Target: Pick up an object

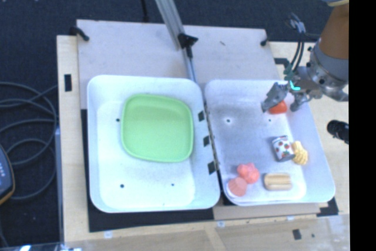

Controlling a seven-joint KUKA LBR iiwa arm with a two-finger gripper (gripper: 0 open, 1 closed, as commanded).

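The arm (336, 38) reaches in from the right, its wrist bent downward, the end effector (284, 100) with its fingers spread apart.

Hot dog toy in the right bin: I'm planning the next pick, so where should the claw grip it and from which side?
Grip the hot dog across its short middle, coming straight down. It lies flat, long axis left to right, near the bin front wall, with free space in front and behind; a pink toy sits off its left end.
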